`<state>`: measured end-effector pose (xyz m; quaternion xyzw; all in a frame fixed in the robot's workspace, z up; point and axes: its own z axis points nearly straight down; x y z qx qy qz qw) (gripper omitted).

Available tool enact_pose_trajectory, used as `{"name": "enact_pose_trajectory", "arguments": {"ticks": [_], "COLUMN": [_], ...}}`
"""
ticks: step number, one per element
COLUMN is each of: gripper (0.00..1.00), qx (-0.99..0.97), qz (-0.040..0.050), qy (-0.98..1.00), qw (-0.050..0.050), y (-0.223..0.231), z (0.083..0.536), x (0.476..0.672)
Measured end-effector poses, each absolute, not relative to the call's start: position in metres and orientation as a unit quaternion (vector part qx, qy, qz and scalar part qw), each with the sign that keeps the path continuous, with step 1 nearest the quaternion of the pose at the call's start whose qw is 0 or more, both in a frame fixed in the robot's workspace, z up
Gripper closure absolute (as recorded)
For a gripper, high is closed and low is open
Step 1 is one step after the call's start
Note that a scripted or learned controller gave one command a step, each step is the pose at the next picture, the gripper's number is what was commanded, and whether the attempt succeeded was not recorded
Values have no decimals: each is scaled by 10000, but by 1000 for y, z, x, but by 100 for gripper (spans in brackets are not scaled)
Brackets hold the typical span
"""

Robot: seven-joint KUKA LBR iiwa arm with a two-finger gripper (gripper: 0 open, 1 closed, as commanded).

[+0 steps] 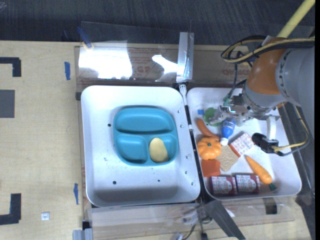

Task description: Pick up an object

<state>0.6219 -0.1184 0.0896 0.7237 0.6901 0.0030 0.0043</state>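
Left bin point(95, 134): blue divided tray point(145, 134) at centre, a yellow egg-shaped item point(158, 149) in its lower right compartment.

Right bin point(292, 179): small pumpkin point(209, 148) by the left wall; a cracker-like square point(229, 158) beside it; red-and-white packet point(242, 144) mid-bin; carrot point(259, 168) toward the right wall; two dark red cans point(235, 184) along the near edge; blue-capped piece point(228, 129) and green item point(209, 113) toward the far left corner.

Gripper point(231, 110): low over that far left corner, above the green and blue items. Fingers' state: cannot tell.

Progress: no object visibly held or lifted. Grasp and lift judged outstanding.
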Motion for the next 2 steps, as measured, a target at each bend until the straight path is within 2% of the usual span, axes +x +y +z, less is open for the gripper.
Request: {"name": "enact_pose_trajectory", "arguments": {"ticks": [1, 2], "gripper": [100, 100], "qx": [7240, 7458], "qz": [51, 39], "qy": [6898, 6661], "qw": [51, 25], "y": [-117, -52], "z": [101, 190], "x": [623, 656]}}
